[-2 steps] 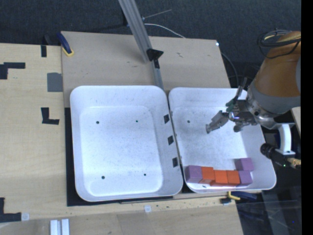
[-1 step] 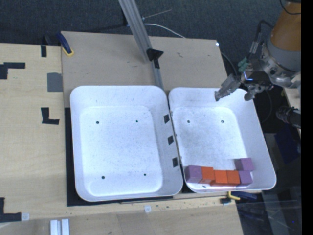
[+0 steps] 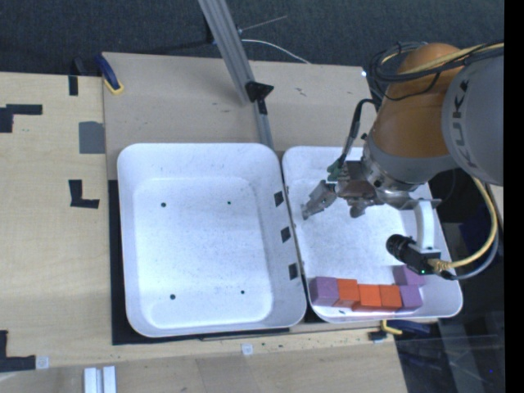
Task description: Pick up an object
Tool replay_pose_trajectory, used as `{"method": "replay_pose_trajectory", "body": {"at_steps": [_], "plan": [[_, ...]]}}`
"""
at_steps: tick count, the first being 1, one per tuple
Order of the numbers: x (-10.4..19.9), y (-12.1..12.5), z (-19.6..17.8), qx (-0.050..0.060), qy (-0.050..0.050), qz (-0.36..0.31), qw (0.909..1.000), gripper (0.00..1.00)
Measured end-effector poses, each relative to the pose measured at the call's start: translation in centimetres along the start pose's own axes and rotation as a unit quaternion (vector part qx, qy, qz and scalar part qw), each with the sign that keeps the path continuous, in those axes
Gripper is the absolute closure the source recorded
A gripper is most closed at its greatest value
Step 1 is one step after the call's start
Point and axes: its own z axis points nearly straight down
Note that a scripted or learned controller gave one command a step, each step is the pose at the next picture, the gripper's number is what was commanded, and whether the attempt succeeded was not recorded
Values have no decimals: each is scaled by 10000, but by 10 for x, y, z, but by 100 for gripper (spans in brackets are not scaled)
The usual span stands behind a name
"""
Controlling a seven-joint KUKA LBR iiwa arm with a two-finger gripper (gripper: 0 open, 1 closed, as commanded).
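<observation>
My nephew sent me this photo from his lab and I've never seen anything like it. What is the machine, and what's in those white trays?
A single camera looks down at a slant on a workbench. The grey and orange shape on the right is a robot arm reaching in. At its end is its claw, poised above the right tray; nothing shows between its fingers. Along that tray's near edge lie purple blocks and orange blocks in a row. The left tray sits alongside.

A robotics lab: two shallow white plastic bins point(image 3: 201, 158) sit on a pale plywood bench point(image 3: 49, 244) marked with black tape, a slanted aluminium rail point(image 3: 225, 35) rising behind them, a grey-and-orange industrial arm point(image 3: 426, 113) at their right.
</observation>
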Motion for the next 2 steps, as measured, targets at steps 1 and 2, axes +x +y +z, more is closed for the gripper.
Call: {"method": "replay_pose_trajectory", "body": {"at_steps": [1, 2], "plan": [[65, -2, -8, -44, 3, -23, 10000, 0], [120, -38, 63, 6, -5, -13, 10000, 0]]}}
